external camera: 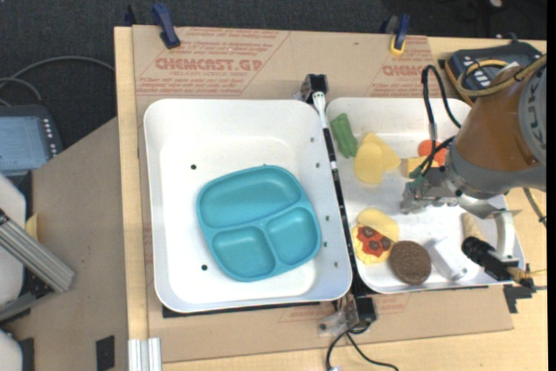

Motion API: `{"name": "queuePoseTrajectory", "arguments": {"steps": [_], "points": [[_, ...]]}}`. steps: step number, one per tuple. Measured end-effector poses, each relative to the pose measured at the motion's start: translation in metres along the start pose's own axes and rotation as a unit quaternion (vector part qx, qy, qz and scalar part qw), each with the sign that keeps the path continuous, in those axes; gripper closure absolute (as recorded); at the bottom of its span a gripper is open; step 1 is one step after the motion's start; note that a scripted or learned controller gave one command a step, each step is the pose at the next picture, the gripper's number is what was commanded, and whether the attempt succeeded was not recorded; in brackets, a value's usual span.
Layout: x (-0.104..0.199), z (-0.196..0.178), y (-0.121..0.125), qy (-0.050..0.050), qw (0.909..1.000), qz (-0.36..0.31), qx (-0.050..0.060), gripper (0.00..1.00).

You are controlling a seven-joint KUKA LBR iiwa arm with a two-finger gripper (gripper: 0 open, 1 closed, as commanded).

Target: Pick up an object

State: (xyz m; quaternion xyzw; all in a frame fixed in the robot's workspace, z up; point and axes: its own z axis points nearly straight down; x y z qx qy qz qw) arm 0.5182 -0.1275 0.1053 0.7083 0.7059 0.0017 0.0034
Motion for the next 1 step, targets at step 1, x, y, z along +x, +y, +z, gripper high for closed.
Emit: {"name": "queuePoseTrajectory", "arguments": {"steps": [1], "points": [[-0.0001, -0.0097, 0.0004, -0.001, 1.0000, 0.000, -0.001, 1.00]]}}
